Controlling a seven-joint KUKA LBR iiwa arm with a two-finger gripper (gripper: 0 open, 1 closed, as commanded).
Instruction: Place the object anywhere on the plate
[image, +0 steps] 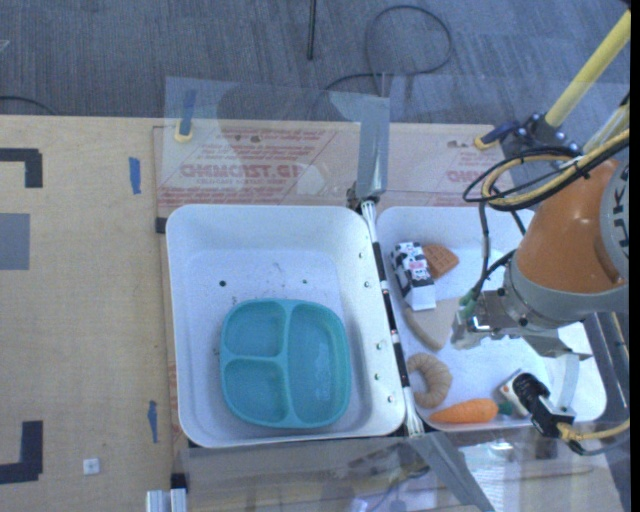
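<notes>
1. In the camera view, what lies nearest the lens is my own arm (565, 240), its orange band high over the right bin (440, 212).
2. Below it my end effector (472, 325) hangs low in that bin. It is seen from above and partly hidden by the wrist, so I cannot tell whether it is spread or pressed together. I see nothing pinched in it.
3. The object to be moved has to be one of the pieces in the right bin. My guess is the flat beige piece (430, 322), because it lies just beside my end effector on the side toward the left bin.
4. Also in that bin:
   - a curled tan piece (432, 378) and an orange carrot (465, 411) near the front wall
   - a black-and-white toy (408, 264) touching an orange-brown piece (440, 262) toward the back
5. The teal plate (285, 362), divided into three sections, sits in the left bin (260, 250) toward the front. Nothing lies on it, so I judge the task hardly begun.
6. What could go wrong:
   - The beige piece is thin and lies flat, so a pinch from above may slide over it and come up with nothing.
   - It is close to the wall between the bins, and I could strike that wall or push the piece against it.
   - The pieces lie close together, so I may nudge a neighbour or take the wrong one.
   - On the way across, a weak hold could let the piece fall on the bin floor short of the plate.
</notes>
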